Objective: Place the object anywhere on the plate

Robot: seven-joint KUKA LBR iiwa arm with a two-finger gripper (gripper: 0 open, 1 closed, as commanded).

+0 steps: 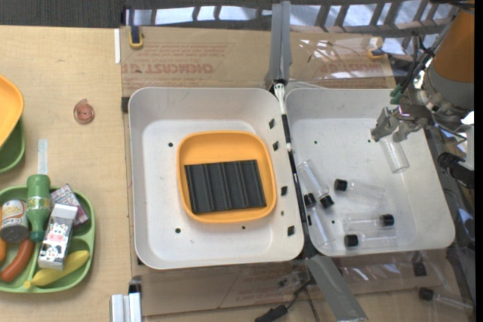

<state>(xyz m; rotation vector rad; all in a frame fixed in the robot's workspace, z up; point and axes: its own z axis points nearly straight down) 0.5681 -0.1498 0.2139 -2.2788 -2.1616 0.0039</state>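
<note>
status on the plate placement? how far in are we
Done: a clear tube looks pinched in the gripper, above the right bin. In hand: the carry, not yet leftward. Left: cross to the left bin and release on the orange plate, which bears just its dark ribbed insert.

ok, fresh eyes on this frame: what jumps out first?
The orange square plate with a dark ribbed insert sits in the middle of the left white bin. In the right white bin lie several clear plastic tubes with black caps, scattered toward its near side. The arm's hand is over that bin's far right part, with a clear tube just below it.
</note>
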